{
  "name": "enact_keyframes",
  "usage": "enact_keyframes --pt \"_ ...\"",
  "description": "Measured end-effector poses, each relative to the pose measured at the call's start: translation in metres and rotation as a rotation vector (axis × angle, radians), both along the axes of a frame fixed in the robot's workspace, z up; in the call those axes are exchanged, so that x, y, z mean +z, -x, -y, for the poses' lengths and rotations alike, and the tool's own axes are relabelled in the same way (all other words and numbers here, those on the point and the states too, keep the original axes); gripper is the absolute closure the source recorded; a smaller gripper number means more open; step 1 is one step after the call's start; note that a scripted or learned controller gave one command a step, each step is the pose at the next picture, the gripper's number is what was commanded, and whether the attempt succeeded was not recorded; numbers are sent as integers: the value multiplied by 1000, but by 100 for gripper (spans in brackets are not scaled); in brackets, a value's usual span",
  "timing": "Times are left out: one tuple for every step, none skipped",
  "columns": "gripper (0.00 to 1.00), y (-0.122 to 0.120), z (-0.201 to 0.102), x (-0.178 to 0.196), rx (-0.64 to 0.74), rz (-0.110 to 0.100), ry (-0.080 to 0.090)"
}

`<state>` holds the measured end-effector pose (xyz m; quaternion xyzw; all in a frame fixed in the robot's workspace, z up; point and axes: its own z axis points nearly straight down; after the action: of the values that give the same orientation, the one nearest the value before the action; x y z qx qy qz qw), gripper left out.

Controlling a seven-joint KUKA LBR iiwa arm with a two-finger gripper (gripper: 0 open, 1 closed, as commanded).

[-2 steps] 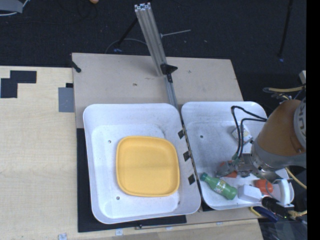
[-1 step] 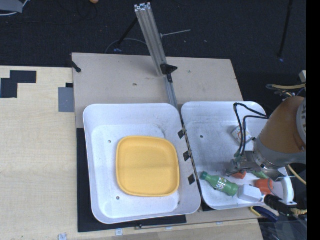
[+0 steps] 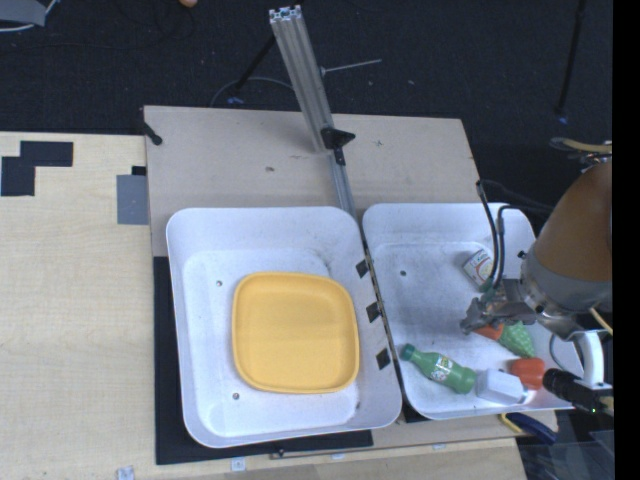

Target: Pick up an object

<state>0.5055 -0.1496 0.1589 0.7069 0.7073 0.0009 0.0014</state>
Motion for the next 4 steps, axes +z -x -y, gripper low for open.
enact_keyframes --pt "100 -4 5 61 -1 2 1" --pt "100 -5 6 113 -1 1 0" --pt "100 1 -45 111 3 -4 -1" --pt "100 0 -95 111 3 -4 -1"
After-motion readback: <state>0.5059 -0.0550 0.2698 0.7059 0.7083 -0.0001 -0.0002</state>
